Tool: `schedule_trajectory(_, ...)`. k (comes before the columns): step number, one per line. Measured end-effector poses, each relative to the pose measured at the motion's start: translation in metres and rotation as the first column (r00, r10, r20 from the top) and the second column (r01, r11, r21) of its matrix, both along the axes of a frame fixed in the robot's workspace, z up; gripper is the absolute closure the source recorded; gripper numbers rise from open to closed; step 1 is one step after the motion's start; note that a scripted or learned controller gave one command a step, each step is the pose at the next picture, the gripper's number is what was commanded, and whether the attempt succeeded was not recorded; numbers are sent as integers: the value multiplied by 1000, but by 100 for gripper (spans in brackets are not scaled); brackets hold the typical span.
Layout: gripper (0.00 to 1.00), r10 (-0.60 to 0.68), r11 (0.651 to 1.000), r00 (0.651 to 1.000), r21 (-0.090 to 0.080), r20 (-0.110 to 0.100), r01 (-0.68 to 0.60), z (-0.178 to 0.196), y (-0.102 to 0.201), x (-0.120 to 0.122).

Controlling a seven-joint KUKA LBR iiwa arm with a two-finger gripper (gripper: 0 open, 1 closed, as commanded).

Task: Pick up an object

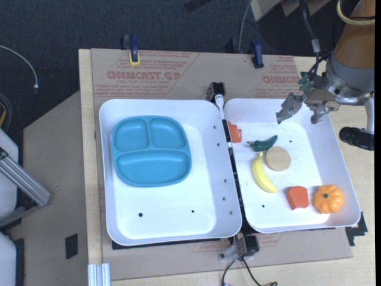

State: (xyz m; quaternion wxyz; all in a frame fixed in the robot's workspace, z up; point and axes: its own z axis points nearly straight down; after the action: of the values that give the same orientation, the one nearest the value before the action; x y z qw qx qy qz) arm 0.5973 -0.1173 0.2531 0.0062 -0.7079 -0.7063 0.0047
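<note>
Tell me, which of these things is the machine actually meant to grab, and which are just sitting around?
Could be picked up, all in the right bin:
- banana
- tan round disc
- green piece
- red block
- small pumpkin
- orange piece by the divider
The tool hovers above that bin, holding nothing.

Just lying about:
- blue divided plate in the left bin
- blue clamps

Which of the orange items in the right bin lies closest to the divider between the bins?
The small orange block at the right bin's left wall, beside the divider; the orange-red cube and pumpkin sit near the front right.
</note>
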Motion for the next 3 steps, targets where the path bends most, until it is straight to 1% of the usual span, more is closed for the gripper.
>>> schedule_trajectory(1, 0, 3, 1000, 1000, -1, 14, -3, 8, 0, 2)
schedule_trajectory(2, 0, 2, 1000, 1000, -1, 13, -2, -51, -2, -3)
schedule_trajectory(3, 0, 2, 1000, 1000, 0, 10, -2, -103, 3, -13)
